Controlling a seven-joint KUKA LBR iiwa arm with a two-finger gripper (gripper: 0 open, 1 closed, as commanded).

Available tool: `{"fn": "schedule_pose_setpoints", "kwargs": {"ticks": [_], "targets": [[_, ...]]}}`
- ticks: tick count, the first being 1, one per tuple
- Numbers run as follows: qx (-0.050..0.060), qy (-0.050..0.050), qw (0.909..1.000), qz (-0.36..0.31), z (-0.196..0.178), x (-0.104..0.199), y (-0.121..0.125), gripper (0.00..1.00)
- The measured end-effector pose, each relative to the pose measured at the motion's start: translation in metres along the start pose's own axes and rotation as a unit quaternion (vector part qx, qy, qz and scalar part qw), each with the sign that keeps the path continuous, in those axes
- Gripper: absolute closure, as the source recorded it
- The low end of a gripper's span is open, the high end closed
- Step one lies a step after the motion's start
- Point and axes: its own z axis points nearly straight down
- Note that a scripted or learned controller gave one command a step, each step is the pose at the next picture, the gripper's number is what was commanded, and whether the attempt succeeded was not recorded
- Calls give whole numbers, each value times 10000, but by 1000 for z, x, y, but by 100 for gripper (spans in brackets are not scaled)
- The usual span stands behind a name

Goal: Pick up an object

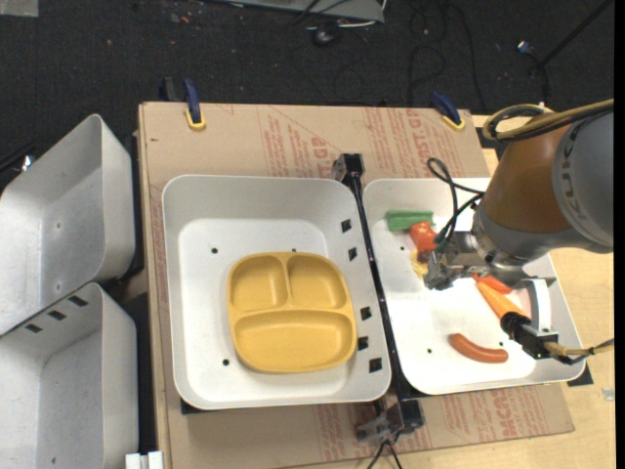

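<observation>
Seen from above at a slant: 2 white bins side by side on a brown board. Left bin (186, 291) holding a yellow tray (290, 311) with 3 compartments. Right bin (430, 369) holding the pickable items: a green piece (408, 220) near the far wall, a red piece (423, 234) just below it, an orange carrot (498, 298) toward the right side, a red sausage (479, 348) near the front wall. Arm (547, 189) reaching in from the right, wrist low over the right bin's middle. Gripper (437, 267) just beside the red piece, close above the bin floor; too dark and blurred to judge the jaw spread, and nothing plainly seen between them. Likely the descent-and-grasp step, with no lift yet begun. Next move calls for closing squarely on 1 item, probably the red piece, then rising straight up clear of the bin wall without knocking the green piece or carrot.
</observation>
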Motion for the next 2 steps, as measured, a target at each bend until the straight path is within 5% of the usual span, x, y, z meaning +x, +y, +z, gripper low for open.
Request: {"fn": "schedule_pose_setpoints", "kwargs": {"ticks": [2], "targets": [[-24, -5, 10000, -32, -102, 1, 12, 100]]}}
